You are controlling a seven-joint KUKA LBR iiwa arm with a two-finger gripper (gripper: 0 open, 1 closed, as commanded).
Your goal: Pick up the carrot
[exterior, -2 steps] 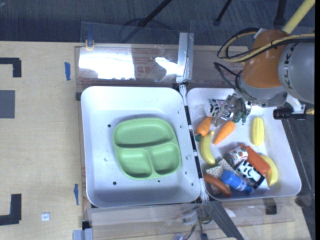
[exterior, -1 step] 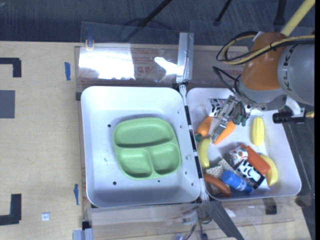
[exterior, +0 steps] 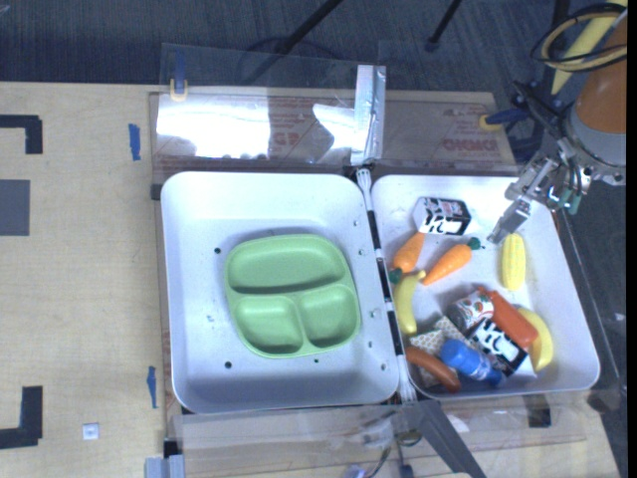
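Up near the far right corner of the right bin (exterior: 582,361), the gripper (exterior: 510,219) hangs over bare white floor, its fingers nearly closed and holding nothing. Nearby, the carrot (exterior: 448,262) lies tilted mid-bin, just beside a corn cob (exterior: 513,260) and milk carton (exterior: 443,215).

Bench (exterior: 80,267) bearing two white bins (exterior: 189,297)

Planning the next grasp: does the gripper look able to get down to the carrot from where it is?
Probably yes. The carrot lies on top with open bin floor around it, and the gripper hangs just up and right of it. The corn sits close by.
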